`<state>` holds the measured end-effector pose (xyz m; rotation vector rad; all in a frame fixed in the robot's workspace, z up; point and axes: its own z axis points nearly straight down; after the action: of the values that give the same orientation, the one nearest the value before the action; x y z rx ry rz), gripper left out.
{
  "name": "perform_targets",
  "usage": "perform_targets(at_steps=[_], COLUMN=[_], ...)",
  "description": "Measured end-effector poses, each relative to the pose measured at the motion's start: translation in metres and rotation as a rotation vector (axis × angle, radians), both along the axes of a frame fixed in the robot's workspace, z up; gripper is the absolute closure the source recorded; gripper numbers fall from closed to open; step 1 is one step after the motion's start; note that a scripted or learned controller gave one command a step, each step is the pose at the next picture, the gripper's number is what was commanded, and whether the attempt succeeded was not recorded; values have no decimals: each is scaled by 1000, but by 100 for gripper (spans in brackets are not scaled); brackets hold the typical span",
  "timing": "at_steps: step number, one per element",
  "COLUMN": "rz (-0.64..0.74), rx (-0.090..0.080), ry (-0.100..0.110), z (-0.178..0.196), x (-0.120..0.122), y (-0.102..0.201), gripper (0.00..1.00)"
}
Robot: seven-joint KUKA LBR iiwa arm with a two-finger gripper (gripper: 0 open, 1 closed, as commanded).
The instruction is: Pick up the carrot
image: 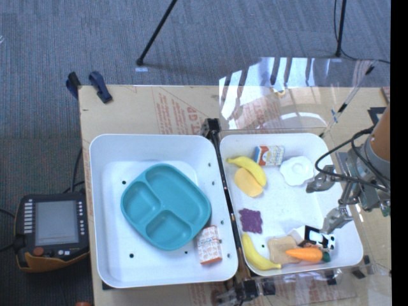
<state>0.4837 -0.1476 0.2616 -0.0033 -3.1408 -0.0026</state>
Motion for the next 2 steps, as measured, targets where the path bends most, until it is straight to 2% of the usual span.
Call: perform_targets(at_steps=[1,2], rz=[26,158], rx=[4,7], ry=[6,-6], z=[-169,-173], x=[-9,-3], y=[-34,-57], gripper=[0,0])
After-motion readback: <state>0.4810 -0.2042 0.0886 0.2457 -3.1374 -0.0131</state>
